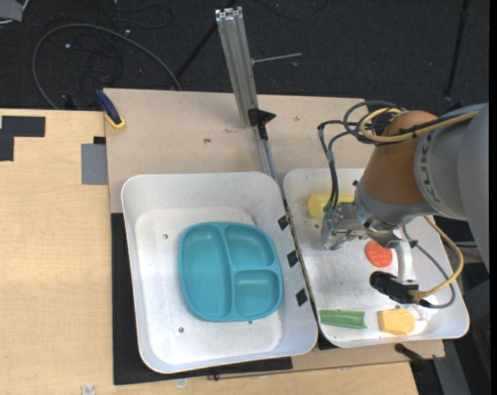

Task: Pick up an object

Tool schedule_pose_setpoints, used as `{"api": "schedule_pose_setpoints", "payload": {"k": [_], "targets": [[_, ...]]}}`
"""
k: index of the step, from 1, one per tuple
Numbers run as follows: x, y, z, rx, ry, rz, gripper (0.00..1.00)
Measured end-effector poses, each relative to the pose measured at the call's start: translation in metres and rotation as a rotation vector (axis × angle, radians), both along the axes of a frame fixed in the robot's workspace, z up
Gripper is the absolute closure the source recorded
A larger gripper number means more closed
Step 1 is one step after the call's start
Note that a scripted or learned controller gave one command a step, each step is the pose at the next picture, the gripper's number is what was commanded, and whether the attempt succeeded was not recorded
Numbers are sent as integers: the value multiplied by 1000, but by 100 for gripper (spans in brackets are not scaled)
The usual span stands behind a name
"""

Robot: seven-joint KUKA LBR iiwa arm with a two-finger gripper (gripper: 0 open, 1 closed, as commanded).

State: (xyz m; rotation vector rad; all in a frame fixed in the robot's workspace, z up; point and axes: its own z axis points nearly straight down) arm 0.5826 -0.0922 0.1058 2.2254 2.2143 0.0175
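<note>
The pincer (337, 235) hangs low in the right bin (347, 303), centre-right of the frame, beside one yellow object (318, 205); its state cannot be told. Lower right: one orange piece (379, 256), one green block (342, 319), one yellow block (397, 322). The left bin (150, 303) holds one teal divided plate (229, 270).

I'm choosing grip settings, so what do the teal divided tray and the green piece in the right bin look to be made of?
The teal divided tray looks like moulded hard plastic: one even colour, rounded compartment walls, a soft sheen. The green piece also looks plastic, flat, evenly coloured and matte, though it is too small to tell whether it is rigid or soft. Both white bins look like thin formed plastic with rounded rims.
</note>
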Motion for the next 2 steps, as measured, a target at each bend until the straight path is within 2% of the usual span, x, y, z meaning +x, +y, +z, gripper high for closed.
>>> {"api": "schedule_pose_setpoints", "payload": {"k": [1,2], "targets": [[5,0,63,-7,7,6,100],[13,2,109,-6,8,6,100]]}}
